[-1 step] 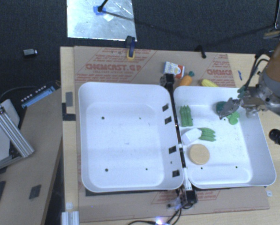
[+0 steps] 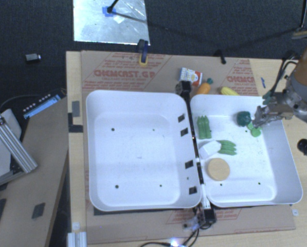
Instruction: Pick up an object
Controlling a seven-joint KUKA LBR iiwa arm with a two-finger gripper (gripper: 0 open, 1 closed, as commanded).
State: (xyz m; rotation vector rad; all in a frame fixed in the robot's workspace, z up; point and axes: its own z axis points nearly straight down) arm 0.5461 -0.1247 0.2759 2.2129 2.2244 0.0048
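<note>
The right bin (image 2: 284, 153) holds several small objects. A dark teal lump (image 2: 243, 118) lies near its far right, and a small bright green piece (image 2: 255, 132) sits just beside it. Further left are a green ridged bundle (image 2: 203, 126), a green pea pod (image 2: 227, 147), a white scrap (image 2: 209, 149) and a tan round disc (image 2: 218, 169). My gripper (image 2: 258, 121) reaches in from the right and hangs low over the bin's far right corner, right next to the teal lump and just above the bright green piece. Nothing visibly hangs from it.
The left bin (image 2: 99, 138) sits beside the right one, with black clips along the shared wall (image 2: 190, 143). Behind the bins lie an orange carrot (image 2: 203, 88), a yellow piece (image 2: 228, 91) and a white-and-red item (image 2: 190, 76). A blue-yellow clamp (image 2: 142, 53) stands at the cardboard's back edge.
</note>
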